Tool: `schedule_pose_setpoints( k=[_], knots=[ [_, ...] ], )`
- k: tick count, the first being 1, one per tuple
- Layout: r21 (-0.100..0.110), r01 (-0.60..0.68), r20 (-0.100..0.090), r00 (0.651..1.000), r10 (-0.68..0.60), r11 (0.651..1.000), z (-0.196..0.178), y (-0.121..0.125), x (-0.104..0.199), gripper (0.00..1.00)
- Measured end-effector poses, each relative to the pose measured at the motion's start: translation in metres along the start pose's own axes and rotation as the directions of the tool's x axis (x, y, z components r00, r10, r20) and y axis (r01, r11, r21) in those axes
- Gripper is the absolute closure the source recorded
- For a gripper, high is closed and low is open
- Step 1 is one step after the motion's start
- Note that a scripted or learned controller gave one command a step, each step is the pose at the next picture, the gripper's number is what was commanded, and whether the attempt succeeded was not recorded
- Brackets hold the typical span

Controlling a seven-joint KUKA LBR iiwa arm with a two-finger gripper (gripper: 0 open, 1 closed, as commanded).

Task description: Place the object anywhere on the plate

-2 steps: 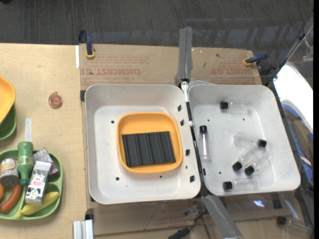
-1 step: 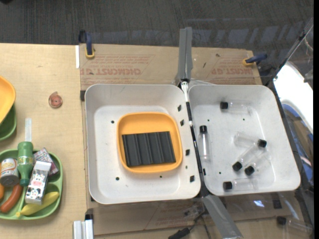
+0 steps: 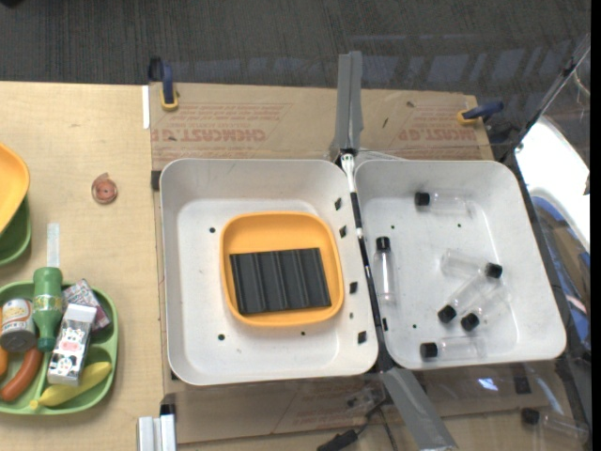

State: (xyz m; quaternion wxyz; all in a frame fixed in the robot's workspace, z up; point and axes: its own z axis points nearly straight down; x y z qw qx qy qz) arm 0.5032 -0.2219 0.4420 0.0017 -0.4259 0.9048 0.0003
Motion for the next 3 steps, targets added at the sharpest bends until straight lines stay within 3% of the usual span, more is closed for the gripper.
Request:
schedule_pose_setpoints(
  k=[1,2,3],
  knots=[
    [0.001,0.262,0.0,0.965,-0.262,0.965,0.0,-0.007,-0.006,0.0],
    [-0.002,0.522,0.001,0.853,-0.522,0.853,0.001,0.006,0.004,0.0],
    [-0.002,0.76,0.002,0.65,-0.76,0.65,0.001,0.019,0.015,0.0]
  ],
)
